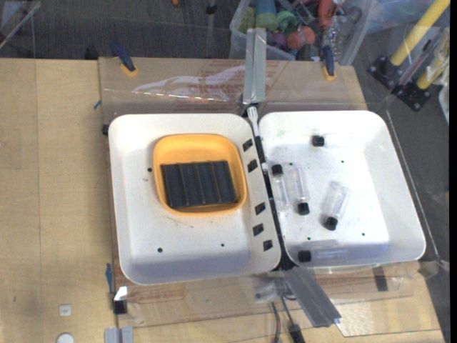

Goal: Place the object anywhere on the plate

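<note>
Black ridged block lying on yellow plate in left bin, clear tubes in right bin, gripper state cannot be told

Left bin: black ridged block covers most of yellow plate | Right bin: clear vials clustered centre, open floor toward far right.
</note>
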Controlling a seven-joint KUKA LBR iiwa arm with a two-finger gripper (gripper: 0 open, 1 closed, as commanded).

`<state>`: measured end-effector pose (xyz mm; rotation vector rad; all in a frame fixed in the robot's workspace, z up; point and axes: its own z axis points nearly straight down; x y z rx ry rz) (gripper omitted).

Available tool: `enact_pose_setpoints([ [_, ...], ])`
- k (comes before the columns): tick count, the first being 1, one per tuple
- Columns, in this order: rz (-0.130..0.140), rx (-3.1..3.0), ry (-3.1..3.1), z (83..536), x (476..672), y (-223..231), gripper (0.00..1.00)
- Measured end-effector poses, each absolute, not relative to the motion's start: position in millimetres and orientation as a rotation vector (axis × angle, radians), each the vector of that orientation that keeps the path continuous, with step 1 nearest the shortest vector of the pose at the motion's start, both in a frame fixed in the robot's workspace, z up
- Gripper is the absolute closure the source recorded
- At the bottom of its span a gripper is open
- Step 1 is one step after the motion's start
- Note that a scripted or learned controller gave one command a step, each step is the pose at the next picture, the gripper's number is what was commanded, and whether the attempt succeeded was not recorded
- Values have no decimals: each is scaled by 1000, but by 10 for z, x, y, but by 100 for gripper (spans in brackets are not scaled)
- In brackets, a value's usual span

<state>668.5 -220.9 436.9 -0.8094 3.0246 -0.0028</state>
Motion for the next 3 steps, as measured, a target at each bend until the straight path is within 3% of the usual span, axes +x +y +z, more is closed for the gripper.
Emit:
enact_pose_setpoints([
  [3, -4, -2176, 2254, 4357, 6682, -2212, 100],
])
